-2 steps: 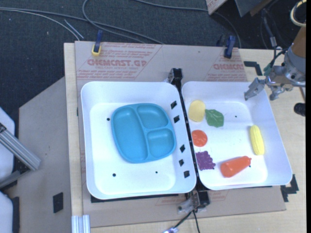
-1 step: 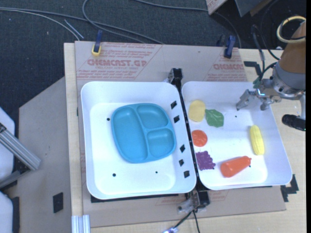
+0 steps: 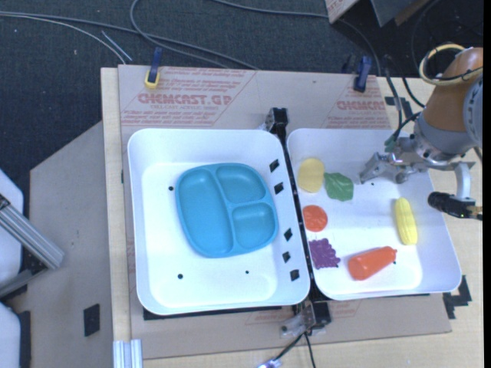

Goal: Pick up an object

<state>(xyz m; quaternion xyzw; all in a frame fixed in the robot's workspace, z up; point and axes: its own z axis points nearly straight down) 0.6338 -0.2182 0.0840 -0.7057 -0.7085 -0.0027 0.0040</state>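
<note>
Gripper over far side of right bin, finger state unclear, green toy just left, corn nearer.

A robotics lab, clearly: loose cables trail over dark carpet, and clamps pin a paper-covered board at the desk's far edge.
</note>
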